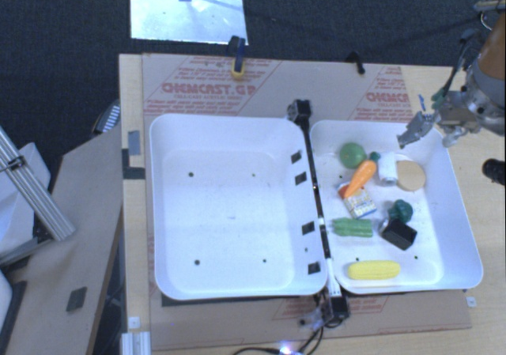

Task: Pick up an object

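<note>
Fingers: my two fingers stand spread apart with nothing between them, at the upper right of the frame.
Gripper: my gripper hangs over the far rim of the right bin, above its upper right corner.
Arm: it comes in from the right edge of the frame, with the orange band showing at the top right.
Step in hand: I judge this to be the approach; no thing is picked yet.
Things to pick: all lie in the right bin, in the middle right of the frame.
Nearest to me: a white roll and a tan disc, touching side by side just below my fingers.
Further left: a green ball with a carrot leaning just beside it, and a small printed box at the carrot's lower end.
Lower down: a green pod, a dark green lump, a black block, and a yellow corn cob lying apart near the bin's lower edge.
Left bin: the left bin fills the middle of the frame.
Next move: I think I must come down and slightly left, with my fingers straddling one thing alone.
Caution: the roll and disc touch, so a clamp there may catch both or neither; the corn cob looks the freer choice.
</note>
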`<state>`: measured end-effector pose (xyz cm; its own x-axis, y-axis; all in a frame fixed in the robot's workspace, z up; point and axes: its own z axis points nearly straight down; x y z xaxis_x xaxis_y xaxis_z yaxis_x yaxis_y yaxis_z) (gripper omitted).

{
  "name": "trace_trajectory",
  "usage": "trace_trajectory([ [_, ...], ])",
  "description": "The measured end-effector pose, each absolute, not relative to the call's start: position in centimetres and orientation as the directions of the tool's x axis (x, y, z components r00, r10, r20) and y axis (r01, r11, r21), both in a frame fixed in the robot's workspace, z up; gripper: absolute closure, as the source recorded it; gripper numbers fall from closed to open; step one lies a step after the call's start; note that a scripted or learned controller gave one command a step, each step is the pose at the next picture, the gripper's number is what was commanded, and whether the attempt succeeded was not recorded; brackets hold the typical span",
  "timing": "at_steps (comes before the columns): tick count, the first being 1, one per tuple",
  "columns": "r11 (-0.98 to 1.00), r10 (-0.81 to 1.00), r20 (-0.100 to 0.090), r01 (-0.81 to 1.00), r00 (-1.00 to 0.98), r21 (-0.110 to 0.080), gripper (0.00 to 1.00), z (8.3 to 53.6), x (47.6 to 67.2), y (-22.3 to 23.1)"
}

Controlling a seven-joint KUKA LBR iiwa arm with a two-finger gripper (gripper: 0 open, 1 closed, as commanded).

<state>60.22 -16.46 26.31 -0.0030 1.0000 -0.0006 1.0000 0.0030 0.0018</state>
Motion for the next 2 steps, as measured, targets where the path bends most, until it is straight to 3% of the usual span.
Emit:
trace_trajectory([
  [1, 0.006, 1.0, 0.006, 1.0, -0.006, -0.014, 0.0, 10.2, 56.6, -11.5],
  [2, 0.004, 1.0, 0.0, 1.0, -0.004, 0.003, 1.0, 12.1, 57.1, -11.9],
])
